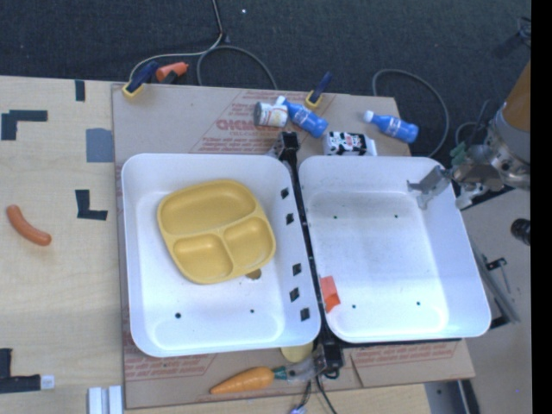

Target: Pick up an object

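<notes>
A yellow three-section plate (216, 229) lies in the left white bin (138, 257), and a small brown bit (252, 274) peeks out at its lower right edge. My gripper (442, 191) hovers over the far right corner of the right white bin (461, 257), near its rim. It is open with nothing between its fingers. The plate sits far to the gripper's left, across the divider between the bins.
Behind the bins lie a white bottle (272, 112), two blue bottles (306, 119) (392, 126) and a black-and-white carton (349, 143). A carrot (246, 379) rests in front of the bins. A sausage (28, 225) lies on the wooden bench far left. Cables run along the back.
</notes>
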You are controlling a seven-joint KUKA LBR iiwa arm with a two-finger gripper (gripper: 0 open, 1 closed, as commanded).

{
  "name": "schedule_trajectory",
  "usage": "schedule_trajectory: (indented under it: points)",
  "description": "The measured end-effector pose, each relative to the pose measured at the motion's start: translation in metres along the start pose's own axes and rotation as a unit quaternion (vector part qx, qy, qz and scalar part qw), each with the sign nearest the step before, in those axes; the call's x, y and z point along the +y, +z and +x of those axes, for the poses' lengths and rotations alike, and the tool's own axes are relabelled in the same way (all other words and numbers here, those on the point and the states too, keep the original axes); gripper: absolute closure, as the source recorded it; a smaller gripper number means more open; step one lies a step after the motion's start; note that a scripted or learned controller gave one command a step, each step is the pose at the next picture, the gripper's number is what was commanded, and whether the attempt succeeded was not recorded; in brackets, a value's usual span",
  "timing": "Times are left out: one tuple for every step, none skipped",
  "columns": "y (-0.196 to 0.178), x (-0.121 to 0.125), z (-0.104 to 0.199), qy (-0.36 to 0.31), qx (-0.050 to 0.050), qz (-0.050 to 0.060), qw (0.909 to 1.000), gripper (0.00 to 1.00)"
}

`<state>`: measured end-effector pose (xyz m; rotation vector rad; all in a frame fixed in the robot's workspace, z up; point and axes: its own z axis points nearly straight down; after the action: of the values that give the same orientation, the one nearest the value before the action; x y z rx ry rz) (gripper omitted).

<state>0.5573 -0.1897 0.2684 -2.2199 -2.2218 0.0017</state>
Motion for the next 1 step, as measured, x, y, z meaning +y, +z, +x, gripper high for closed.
schedule_trajectory:
  points:
    - [0.1357,-0.0227,0.0399,0.0,0.003,0.007,1.0,0.0]
